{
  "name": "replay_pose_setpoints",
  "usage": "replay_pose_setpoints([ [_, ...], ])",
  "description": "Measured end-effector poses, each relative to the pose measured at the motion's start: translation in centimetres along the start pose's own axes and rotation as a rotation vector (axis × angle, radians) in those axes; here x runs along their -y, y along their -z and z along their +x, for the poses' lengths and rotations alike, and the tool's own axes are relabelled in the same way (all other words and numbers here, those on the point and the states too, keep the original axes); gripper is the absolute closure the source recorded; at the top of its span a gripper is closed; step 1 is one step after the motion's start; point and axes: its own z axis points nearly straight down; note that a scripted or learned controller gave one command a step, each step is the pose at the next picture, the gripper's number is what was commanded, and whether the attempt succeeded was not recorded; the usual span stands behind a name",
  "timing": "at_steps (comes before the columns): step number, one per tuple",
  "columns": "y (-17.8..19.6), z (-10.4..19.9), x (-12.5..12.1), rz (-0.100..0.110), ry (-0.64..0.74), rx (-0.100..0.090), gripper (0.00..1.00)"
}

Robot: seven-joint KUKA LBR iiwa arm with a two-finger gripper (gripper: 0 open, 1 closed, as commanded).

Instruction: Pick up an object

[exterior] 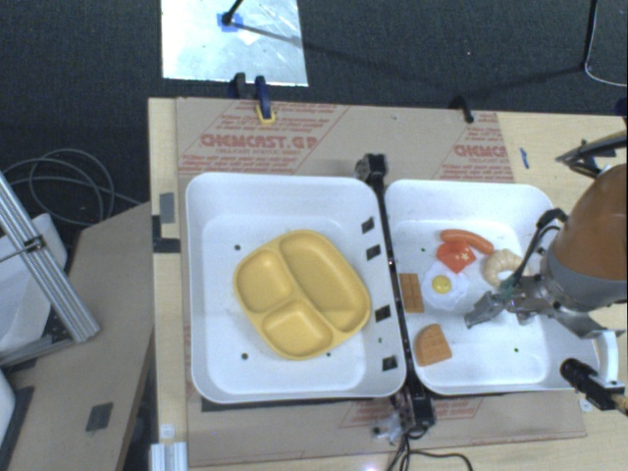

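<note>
The right bin [471, 373] holds several toy foods. An orange-red sausage [467, 240] lies at the back, with a red tomato piece [454, 256] just below it. A fried egg [444, 287] sits left of centre, and a pale beige piece [502, 262] lies to its right. A brown cracker [410, 293] rests against the bin's left wall, and a tan bread piece [432, 344] lies near the front. My gripper [487, 312] hangs low over the bin, right of the egg and below the beige piece, with its dark fingertips pointing left.
A yellow three-section plate [300, 292] lies in the left bin [226, 361]. The grey arm with its orange band [599, 234] fills the right bin's right side. A clamp [373, 168] sits at the back between the bins.
</note>
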Motion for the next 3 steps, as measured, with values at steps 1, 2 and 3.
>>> replay_pose_setpoints([
  [1,1.2,-0.6,-5.9,-0.019,0.004,0.008,0.0],
  [2,7.8,1.4,-1.1,-0.015,0.001,0.006,0.0],
  [3,-1.6,1.5,-0.2,-0.005,-0.002,0.004,0.0],
])
